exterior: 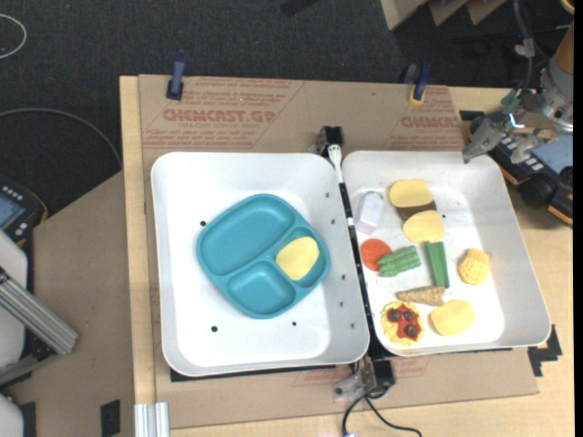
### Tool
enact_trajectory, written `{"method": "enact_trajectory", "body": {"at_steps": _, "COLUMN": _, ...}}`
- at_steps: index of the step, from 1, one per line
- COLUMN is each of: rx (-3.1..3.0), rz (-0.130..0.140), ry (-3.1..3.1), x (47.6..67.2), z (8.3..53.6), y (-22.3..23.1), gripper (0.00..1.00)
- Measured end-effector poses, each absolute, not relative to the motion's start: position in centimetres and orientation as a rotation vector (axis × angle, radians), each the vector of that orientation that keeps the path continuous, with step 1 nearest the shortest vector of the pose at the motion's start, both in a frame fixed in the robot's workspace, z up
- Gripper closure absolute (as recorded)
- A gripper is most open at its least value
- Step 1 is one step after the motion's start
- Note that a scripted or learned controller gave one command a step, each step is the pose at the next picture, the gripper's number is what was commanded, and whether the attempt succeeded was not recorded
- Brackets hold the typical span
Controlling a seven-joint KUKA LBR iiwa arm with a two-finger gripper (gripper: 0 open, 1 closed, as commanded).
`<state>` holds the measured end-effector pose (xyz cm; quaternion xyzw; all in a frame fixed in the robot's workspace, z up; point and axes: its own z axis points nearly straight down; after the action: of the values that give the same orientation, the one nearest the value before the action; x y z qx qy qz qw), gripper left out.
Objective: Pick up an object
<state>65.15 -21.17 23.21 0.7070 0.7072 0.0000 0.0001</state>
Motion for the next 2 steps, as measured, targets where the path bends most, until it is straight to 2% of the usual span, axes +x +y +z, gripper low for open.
{"method": "enact_trajectory", "body": {"at_steps": 1, "rx": 2.232, "rz": -0.006, "ry": 2.218, "x": 54.3, "z": 22.4, "y": -22.4, "gripper": 0.0}}
{"method": "enact_trajectory", "body": {"at_steps": 2, "rx": 2.217, "rz": 0.005, "ry": 2.218, "x": 47.7, "z": 31.4, "y": -19.3, "gripper": 0.0}}
